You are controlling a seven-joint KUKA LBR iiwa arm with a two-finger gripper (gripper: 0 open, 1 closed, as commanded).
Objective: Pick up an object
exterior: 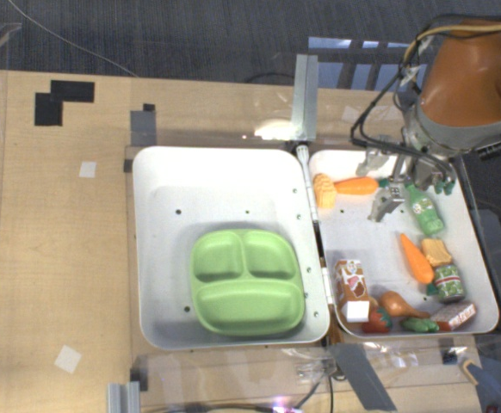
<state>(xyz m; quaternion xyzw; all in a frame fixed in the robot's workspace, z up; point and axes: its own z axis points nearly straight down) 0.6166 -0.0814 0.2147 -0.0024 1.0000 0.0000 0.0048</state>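
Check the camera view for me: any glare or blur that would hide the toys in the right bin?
Camera view: a bright glare patch sits on the bench just behind the bins, off the toys. The right bin is evenly lit, and the carrot and green bottle read sharp. The gripper looks slightly soft and casts a faint shadow.

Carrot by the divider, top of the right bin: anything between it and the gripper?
Nothing visible. The gripper hangs just right of the carrot, with bare bin floor beside it. The corn cob lies on the carrot's far side, and the green bottle sits right of the gripper.
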